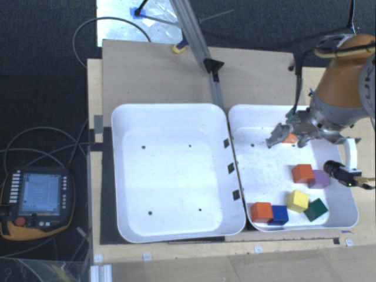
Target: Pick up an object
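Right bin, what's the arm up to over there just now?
The gripper is down over the upper part of the right bin, with something orange showing between its fingers, so it seems to be on a small orange piece. The other blocks lie lower in that bin: an orange-red block, purple, yellow, green, blue and another orange.

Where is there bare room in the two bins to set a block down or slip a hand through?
The left bin has the open floor, wall to wall. In the right bin, the strip beside the divider is free, from the pincer to the orange block. The near right corner is crowded: red-orange block, purple block, yellow block, green block, blue block.
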Action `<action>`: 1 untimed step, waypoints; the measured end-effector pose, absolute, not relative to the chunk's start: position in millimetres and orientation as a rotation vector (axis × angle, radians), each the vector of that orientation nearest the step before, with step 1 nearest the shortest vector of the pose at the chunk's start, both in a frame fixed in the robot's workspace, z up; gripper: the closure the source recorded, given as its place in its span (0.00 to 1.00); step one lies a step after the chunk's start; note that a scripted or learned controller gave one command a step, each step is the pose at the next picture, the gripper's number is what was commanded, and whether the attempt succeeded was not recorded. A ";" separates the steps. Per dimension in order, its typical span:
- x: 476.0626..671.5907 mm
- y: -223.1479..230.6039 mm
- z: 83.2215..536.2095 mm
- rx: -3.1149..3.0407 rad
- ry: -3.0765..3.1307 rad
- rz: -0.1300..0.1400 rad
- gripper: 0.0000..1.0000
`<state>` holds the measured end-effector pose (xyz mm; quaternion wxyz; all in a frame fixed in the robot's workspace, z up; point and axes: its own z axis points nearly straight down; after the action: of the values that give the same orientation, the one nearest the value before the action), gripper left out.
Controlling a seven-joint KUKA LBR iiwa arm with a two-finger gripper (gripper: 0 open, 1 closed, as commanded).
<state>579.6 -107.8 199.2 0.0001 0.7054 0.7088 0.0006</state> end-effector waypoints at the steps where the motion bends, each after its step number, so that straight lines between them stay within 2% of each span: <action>1: 579.7 -107.9 199.5 2.217 2.225 0.003 0.00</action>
<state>579.7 -107.9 199.5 0.0004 0.7059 0.7083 0.0009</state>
